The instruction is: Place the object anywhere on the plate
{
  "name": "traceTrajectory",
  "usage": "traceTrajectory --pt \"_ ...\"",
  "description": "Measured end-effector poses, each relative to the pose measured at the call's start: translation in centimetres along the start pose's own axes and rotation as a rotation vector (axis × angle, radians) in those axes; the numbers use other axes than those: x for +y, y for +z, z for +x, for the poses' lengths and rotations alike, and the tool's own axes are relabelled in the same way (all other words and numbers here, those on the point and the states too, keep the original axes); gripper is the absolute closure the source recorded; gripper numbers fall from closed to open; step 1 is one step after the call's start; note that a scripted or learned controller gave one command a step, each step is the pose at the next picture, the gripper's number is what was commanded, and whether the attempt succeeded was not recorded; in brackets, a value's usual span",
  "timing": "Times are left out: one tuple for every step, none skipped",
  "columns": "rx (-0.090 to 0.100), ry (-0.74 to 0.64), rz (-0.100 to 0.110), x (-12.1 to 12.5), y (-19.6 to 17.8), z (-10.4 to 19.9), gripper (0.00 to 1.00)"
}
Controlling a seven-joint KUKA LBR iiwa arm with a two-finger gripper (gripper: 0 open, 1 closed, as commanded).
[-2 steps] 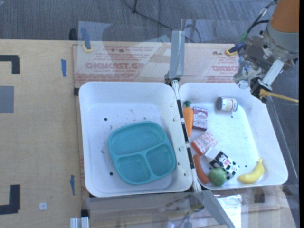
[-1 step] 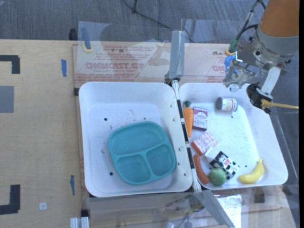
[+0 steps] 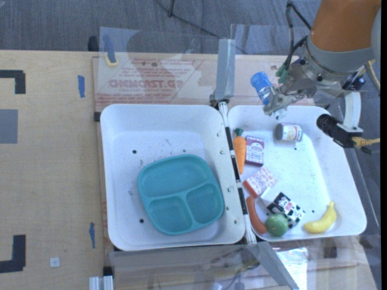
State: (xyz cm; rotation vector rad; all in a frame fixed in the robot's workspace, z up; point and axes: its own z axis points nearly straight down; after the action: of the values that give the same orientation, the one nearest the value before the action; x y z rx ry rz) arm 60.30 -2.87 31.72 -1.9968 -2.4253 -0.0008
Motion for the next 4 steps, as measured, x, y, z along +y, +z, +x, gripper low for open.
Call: traceTrajectory --pt "0.0 0.088 0.001 -5.7 6.5 2.7 1.0" --pt "0.001 -0.113 0.001 -5.0 8.6 11.4 1.0" --pt "-0.001 0.135 -0.001 -1.1 -0.4 12.2 1.0" --pt "0.0 0.237 0.003 -5.4 3.4 14.4 1.0"
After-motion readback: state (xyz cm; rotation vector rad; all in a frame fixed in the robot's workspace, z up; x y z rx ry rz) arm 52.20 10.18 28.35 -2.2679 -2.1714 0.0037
